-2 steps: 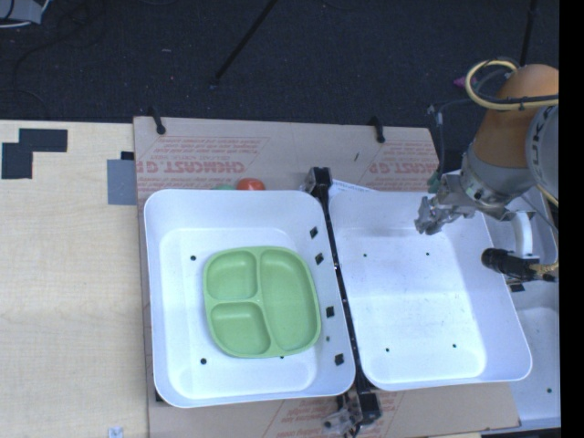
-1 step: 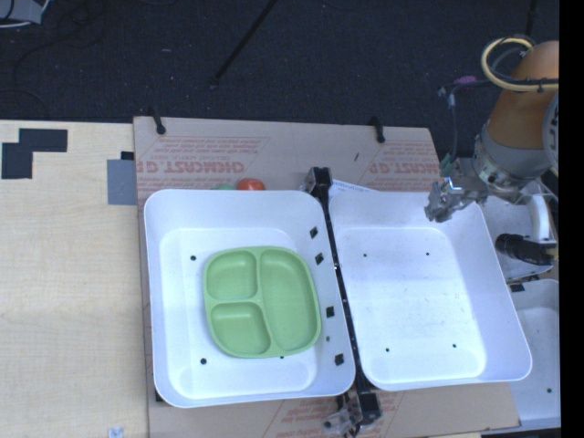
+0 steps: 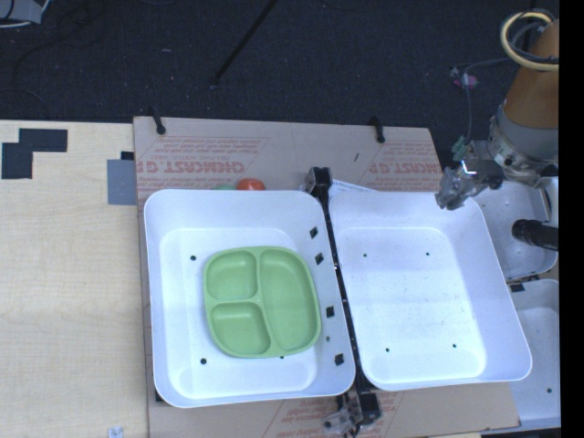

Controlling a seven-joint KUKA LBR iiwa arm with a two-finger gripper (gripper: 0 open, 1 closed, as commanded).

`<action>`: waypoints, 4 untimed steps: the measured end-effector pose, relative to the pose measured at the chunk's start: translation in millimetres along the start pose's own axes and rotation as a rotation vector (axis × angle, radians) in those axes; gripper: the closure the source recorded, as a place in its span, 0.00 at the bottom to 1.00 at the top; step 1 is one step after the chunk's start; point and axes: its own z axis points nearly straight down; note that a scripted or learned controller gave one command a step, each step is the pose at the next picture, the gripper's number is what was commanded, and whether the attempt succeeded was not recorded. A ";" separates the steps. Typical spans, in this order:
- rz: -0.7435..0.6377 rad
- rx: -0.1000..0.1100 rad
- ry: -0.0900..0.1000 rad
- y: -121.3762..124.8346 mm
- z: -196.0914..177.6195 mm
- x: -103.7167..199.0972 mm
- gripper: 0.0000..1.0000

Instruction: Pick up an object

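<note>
A green plate (image 3: 263, 300) with three compartments lies flat in the left bin (image 3: 173, 245) — smooth plastic with rounded corners. It is well apart from the gripper (image 3: 453, 192), which hangs at the far right corner of the right bin (image 3: 493, 336), just above its rim; whether it is open or closed cannot be told. Behind the left bin's far rim peeks a small red-orange object (image 3: 251, 185). The cardboard sheet (image 3: 274, 158) under the bins bears red printed lettering — mirrored and not clearly readable.
</note>
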 end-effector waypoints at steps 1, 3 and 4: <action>0.000 0.000 0.000 0.7 -46.1 -1.0 1.00; -0.001 0.006 0.001 2.4 -41.3 95.9 1.00; -0.001 0.008 0.002 -2.3 -21.7 138.0 1.00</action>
